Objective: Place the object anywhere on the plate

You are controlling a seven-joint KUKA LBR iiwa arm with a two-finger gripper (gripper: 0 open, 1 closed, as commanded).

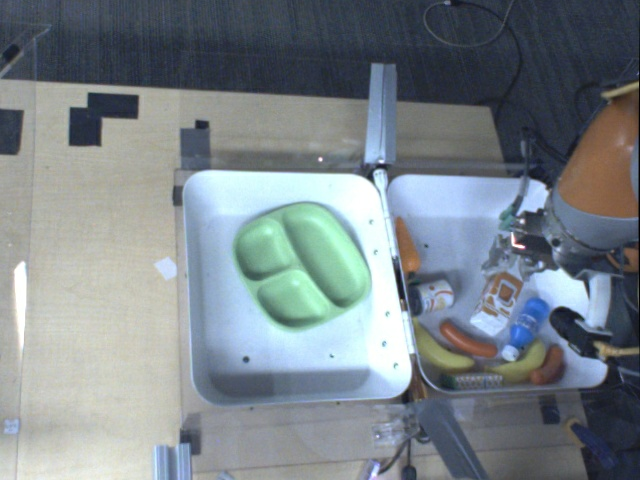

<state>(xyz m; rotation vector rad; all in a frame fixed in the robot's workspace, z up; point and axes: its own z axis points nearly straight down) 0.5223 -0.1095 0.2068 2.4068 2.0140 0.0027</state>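
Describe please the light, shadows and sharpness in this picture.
Camera view: soft overhead light; a grey shadow lies along the near wall of the left shallow white bin; the green three-part plastic plate looks fairly sharp; the claw and the small items near it are blurred.

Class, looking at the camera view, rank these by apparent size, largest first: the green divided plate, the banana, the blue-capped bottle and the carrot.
1. Green divided plate
2. Banana
3. Carrot and blue-capped bottle: they look alike, and the carrot is partly hidden.

Green plate (302, 264) in left bin (205, 298)
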